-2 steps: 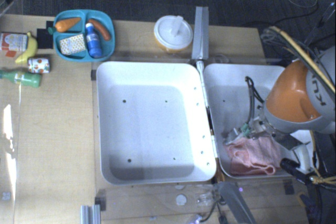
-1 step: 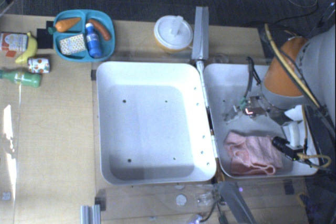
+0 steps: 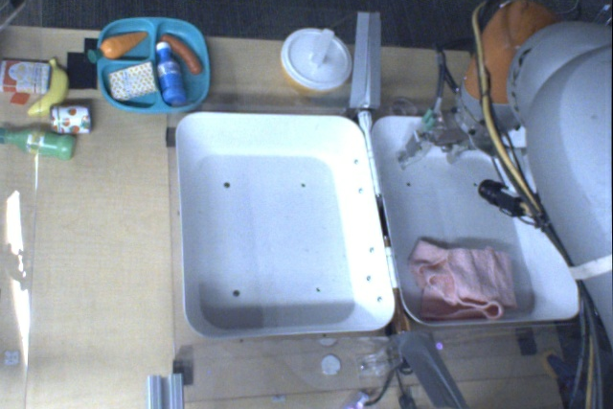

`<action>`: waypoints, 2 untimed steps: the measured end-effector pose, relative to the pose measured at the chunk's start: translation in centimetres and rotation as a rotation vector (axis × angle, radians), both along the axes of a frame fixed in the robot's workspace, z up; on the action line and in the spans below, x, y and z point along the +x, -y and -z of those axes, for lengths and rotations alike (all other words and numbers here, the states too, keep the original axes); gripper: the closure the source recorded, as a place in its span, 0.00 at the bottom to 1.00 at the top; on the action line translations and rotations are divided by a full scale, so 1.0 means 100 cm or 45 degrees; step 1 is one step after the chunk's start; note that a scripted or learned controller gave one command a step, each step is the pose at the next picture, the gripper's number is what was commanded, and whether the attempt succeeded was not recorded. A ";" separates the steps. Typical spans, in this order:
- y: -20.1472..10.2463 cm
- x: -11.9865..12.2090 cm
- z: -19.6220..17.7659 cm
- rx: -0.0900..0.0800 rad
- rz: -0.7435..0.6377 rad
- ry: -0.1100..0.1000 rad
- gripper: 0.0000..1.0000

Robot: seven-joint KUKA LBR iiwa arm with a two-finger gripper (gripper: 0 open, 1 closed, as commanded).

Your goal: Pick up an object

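From my station I saw the grey arm [image 3: 565, 110] reaching in from the right, its orange band [image 3: 508, 34] up near the far edge of the bench [image 3: 96, 254]. The gripper [image 3: 431, 137] hung over the far left corner of the right bin [image 3: 450, 206], close to that bin's rim. It was too small and cluttered with cables for me to tell whether it was spread or pressed together, and I saw nothing held in it. The pink cloth [image 3: 465, 278] lay crumpled on the floor of the same bin, at its near end, well apart from the gripper. The left bin [image 3: 278, 225] sat just beside the right one, their rims nearly touching. Beyond the bins, a white lidded cup [image 3: 316, 59] stood near the metal post between them. Farther left was a blue divided tray [image 3: 201, 62] of toy food. A banana [image 3: 53, 86], a small can [image 3: 70, 119] and a green bottle [image 3: 38, 143] lay at the bench's left edge.
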State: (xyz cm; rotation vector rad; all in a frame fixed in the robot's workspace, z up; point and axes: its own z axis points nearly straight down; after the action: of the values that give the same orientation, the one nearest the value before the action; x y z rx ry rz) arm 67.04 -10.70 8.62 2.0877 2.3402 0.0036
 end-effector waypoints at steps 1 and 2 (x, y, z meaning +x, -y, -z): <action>-0.037 0.000 -0.101 0.000 -0.125 0.002 0.00; 0.087 -0.052 -0.034 0.000 -0.082 -0.004 0.00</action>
State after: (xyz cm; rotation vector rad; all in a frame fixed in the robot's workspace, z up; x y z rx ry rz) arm 61.85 -19.35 12.01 2.0127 2.4087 0.0005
